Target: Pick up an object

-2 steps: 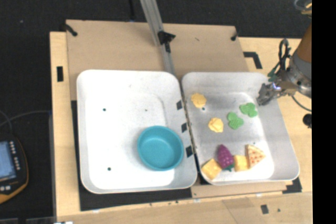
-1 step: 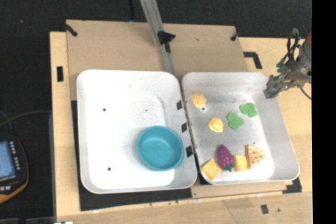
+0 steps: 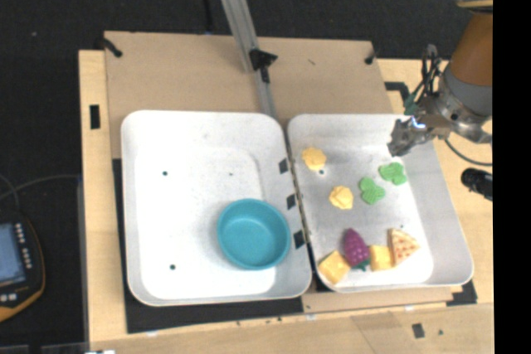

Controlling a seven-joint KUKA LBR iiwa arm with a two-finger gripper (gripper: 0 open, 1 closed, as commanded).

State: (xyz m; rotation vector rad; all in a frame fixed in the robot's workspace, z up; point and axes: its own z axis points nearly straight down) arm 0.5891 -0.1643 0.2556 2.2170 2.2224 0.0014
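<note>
- The jaws (image 3: 401, 138) hang over the far right part of the right bin (image 3: 440, 211), dark and small at this slant; whether they stand open or closed I cannot tell, and nothing shows between them.
- Just near and left of them lies a green toy piece (image 3: 392, 173), with a second green piece (image 3: 372, 191) beside it. These are the closest candidates, so the arm's placement reads as a set-up for one of them.
- Further left sit two yellow pieces, one (image 3: 314, 159) toward the bin's far left and another (image 3: 341, 196) mid-bin, each apart from its neighbours and so easy to approach.
- Along the near wall the toys crowd: a purple grape bunch (image 3: 355, 248), a yellow block (image 3: 333, 267), a small yellow-orange piece (image 3: 380, 257) and a pizza-slice toy (image 3: 403, 244), touching or nearly so. I judge a grasp there riskier.
- The left bin (image 3: 166, 145) holds a blue bowl (image 3: 252, 234) at its near right, well apart from the arm.
- Both bins rest side by side on the worktop (image 3: 95, 178), on a brown board.
- A grey metal pole (image 3: 236, 8) slants in from the far side.
</note>
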